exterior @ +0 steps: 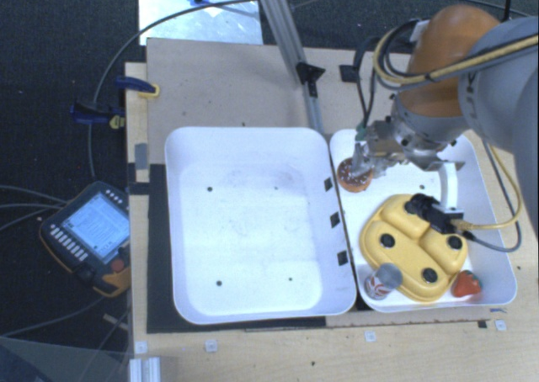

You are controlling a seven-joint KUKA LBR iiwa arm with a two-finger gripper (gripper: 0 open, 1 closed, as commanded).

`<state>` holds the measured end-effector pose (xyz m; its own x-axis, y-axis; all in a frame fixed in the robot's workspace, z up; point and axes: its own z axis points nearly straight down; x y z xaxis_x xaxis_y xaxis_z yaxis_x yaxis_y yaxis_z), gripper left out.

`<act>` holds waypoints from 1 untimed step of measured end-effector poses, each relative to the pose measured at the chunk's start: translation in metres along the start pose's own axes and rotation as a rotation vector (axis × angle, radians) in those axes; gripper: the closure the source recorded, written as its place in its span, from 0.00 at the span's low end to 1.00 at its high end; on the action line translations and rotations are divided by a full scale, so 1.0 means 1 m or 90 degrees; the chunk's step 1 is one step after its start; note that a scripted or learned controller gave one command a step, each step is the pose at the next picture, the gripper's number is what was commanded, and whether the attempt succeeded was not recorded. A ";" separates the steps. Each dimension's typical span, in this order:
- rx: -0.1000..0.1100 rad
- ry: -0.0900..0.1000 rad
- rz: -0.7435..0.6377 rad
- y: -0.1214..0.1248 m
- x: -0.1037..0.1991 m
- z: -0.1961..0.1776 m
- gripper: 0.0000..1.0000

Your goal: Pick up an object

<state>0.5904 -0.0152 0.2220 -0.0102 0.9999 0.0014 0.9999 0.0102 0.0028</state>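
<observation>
My gripper hangs low over the far left corner of the right bin. Directly under its tip sits a small round brown object, touching or nearly touching it; I cannot see whether the object is gripped. A large yellow moulded piece with dark round holes lies in the middle of the same bin. In front of it are a small grey and red object and a red object at the near right corner.
The left bin lies beside the right one, with a shared wall between them. A metal pole slants in behind the bins. A teach pendant rests off the bench to the left.
</observation>
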 end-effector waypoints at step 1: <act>0.000 0.000 0.001 0.013 0.043 -0.001 1.00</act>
<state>0.6027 0.0279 0.2229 -0.0091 1.0000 0.0014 1.0000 0.0091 0.0027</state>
